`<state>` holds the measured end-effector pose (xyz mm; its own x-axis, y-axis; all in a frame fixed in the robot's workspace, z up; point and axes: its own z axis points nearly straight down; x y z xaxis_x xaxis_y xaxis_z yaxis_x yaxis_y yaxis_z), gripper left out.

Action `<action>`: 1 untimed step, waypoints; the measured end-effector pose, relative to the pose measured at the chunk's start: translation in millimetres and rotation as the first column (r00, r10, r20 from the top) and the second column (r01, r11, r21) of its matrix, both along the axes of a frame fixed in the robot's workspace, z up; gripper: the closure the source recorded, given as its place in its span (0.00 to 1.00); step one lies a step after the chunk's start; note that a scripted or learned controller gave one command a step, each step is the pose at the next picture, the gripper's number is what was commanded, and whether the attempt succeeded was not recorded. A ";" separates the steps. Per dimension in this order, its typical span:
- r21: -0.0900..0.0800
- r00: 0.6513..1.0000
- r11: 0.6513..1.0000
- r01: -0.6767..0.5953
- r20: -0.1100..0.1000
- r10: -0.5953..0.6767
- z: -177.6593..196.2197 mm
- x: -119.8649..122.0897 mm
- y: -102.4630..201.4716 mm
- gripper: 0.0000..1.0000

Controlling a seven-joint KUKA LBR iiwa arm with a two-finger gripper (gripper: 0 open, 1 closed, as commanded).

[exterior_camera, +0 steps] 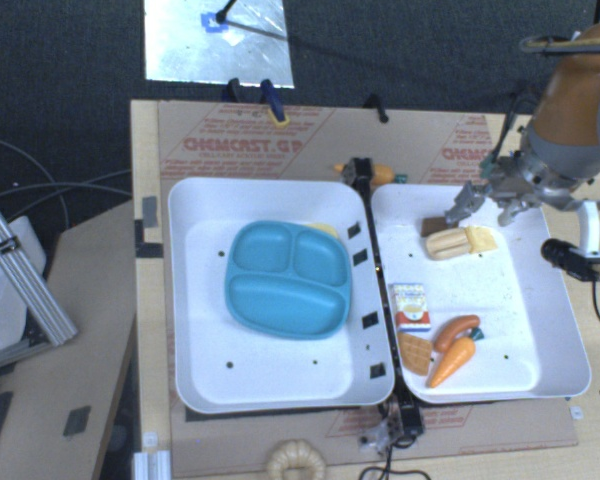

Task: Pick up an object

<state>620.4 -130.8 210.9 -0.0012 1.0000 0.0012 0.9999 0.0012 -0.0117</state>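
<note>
The right bin [550,298] holds toy food. A pale bun [462,242] lies near its back beside a small brown block [436,225]. Toward the front are a small carton [411,305], a cracker [415,352], a sausage [456,330] and a carrot [450,362]. My gripper [487,206] hangs over the back of this bin, just above and behind the bun. Its fingers [464,204] are spread open with nothing between them.
The left bin [205,298] holds a blue divided plate [288,278], with a yellow item [324,230] peeking out behind it. A black divider with clips [372,268] runs between the bins. A beige ring [295,460] lies at the bench's front edge.
</note>
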 end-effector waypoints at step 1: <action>-0.001 1.000 1.000 -0.002 0.013 0.002 8.4 2.6 0.2 0.00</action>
